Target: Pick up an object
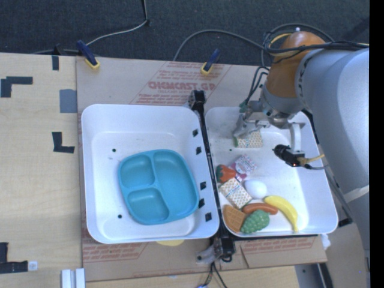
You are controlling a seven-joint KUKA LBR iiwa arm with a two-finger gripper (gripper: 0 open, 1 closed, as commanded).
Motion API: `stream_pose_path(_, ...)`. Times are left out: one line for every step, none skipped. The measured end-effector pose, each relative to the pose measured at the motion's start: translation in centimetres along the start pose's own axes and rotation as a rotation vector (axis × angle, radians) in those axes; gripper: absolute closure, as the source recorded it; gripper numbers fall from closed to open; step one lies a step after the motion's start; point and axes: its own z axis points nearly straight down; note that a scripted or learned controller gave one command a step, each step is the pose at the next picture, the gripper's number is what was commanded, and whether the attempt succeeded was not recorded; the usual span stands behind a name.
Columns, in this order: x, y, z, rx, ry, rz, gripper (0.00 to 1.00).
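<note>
Arm (336,101): reaches in from the right, bent down over the far part of the right bin (324,218).
Gripper (243,132): low at the small checkered packet (249,140), far end of right bin; state of pincer not possible to tell.
Other objects: banana (284,209), egg (257,189), green toy (255,222) at the near end of right bin.
Blue tray (157,185): inside the left bin (96,161), beside right bin.

a blue divided plate (158,186) is lying in the left white bin (96,125). two blue-and-yellow clamps (87,54) are gripping the cardboard sheet (174,86), and black cables (144,8) are trailing behind.
</note>
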Motion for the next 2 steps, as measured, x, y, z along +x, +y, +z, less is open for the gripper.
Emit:
stream_pose_path(0.53, -5.16, -4.18, 0.016, 0.006, 0.003, 1.00)
stream_pose_path(0.54, -5.18, -4.15, 0.016, 0.006, 0.003, 0.00)
